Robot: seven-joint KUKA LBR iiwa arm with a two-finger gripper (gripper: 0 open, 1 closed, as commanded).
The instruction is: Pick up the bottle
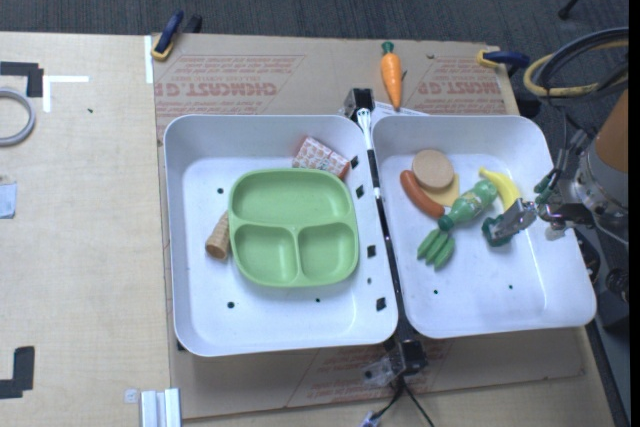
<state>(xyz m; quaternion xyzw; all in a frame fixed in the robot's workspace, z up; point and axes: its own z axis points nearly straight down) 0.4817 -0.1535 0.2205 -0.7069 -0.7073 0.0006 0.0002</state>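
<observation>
Lying in the right bin [560, 300]: green bottle [470, 206], banana [500, 185], hotdog [421, 194].

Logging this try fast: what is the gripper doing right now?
Gripper: low in the right bin, beside the bottle; whether it is open or closed cannot be told.

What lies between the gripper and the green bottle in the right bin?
In the camera view, nothing lies between: the gripper sits just right of the green bottle, with a short stretch of bare white bin floor between them.
</observation>
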